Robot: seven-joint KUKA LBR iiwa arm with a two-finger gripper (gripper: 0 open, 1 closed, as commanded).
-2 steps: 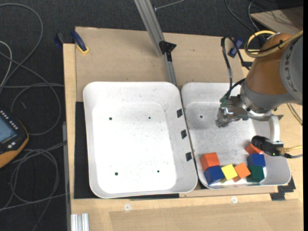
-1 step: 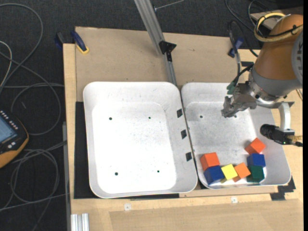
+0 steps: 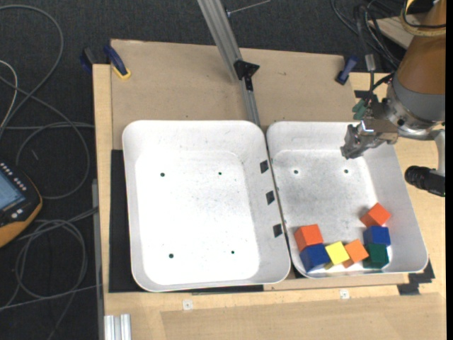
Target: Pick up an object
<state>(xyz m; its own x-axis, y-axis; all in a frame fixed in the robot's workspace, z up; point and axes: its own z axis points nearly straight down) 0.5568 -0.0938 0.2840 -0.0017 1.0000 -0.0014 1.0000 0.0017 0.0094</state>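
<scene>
Seven blocks [image 3: 342, 246] clustered at right bin's [image 3: 322, 186] near edge, gripper [image 3: 352, 147] positioned above far end, grip state undetermined.

Even, fairly bright overhead light falls on the scene, so the two white bins [image 3: 195, 204] glow almost washed out while the dark floor [image 3: 42, 62] around the bench [image 3: 177, 83] stays dim. Shadows are soft and short. The picture is slightly grainy, and the blocks [image 3: 340, 250] have soft edges.
</scene>
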